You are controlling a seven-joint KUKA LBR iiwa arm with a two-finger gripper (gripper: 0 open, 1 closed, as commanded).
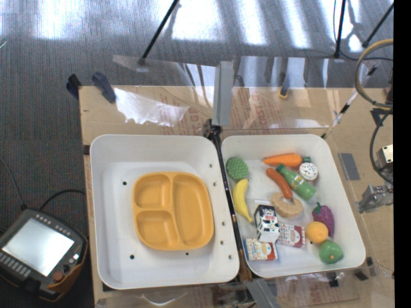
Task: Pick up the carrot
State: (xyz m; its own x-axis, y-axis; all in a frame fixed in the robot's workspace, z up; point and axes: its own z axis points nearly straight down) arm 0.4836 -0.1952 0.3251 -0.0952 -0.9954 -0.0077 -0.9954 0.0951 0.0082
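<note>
The carrot is orange with a small green top at its right end. It lies on its side near the back of the right bin, pointing left. Just in front of it lie a red sausage and a green bottle. A white and red ball sits close to its leafy end. Nothing covers the carrot.
The right bin also holds a green bumpy ball, a banana, a cookie, a milk carton, small boxes, an eggplant, an orange and a green pepper. A yellow divided plate lies in the left bin.
</note>
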